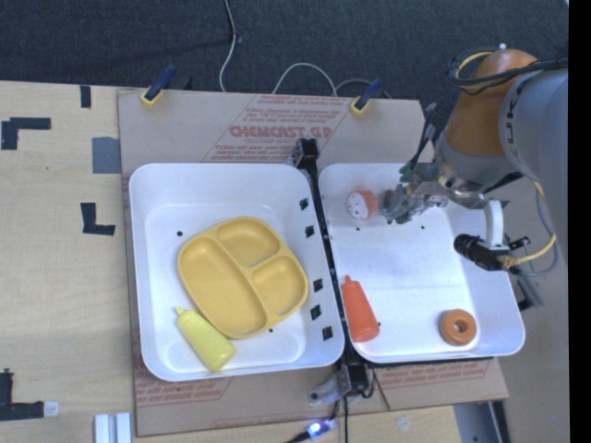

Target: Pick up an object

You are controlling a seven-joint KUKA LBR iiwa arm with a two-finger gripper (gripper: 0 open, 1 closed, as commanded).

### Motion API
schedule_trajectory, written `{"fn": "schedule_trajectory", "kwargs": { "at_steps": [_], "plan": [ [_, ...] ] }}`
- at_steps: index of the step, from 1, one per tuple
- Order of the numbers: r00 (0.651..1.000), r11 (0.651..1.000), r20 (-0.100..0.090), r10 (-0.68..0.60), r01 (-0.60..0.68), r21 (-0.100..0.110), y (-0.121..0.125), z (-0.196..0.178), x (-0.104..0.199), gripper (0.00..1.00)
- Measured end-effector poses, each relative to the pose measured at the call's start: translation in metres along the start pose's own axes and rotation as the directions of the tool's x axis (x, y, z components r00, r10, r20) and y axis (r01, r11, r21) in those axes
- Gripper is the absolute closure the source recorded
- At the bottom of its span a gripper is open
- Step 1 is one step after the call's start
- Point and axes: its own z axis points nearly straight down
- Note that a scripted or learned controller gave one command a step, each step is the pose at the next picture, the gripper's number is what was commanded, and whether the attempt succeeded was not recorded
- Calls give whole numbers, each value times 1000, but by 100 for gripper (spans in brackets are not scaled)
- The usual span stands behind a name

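- White plastic makes up both shallow bins, set side by side on a cardboard sheet (277,127) printed with red lettering; the left bin (152,192) and the right bin (406,284) meet at a dark divider strip (319,247).
- Clamped to the cardboard's far edge are two yellow-and-blue clips (159,85), one toward each corner.
- In the left bin lies a yellow divided plate (242,275) with three compartments, tilted diagonally; a yellow squeeze bottle (205,338) lies just beside its near-left edge.
- In the right bin, an orange-red bottle (359,309) lies against the left wall near the divider, and a brown ring-shaped doughnut (457,327) sits in the near-right corner, well apart from the bottle.
- Near the far-left part of the right bin lies a small round object, white with an orange part (359,204).
- The grey arm with its orange band (485,109) reaches in from the right, and the gripper (401,203) sits low over the right bin's far side, just beside that small round object.
- Whether the pincer is wide or narrow cannot be told; nothing is seen between its fingers.
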Motion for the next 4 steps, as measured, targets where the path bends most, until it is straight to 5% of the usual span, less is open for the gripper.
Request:
{"fn": "schedule_trajectory", "kwargs": {
  "at_steps": [1,2,4],
  "plan": [
    [1000,1000,0,0,0,-1,2,-64,2,100],
    [1000,1000,-1,0,0,3,2,-82,2,100],
    [1000,1000,-3,-5,5,6,-10,-62,111,100]
  ]
}}
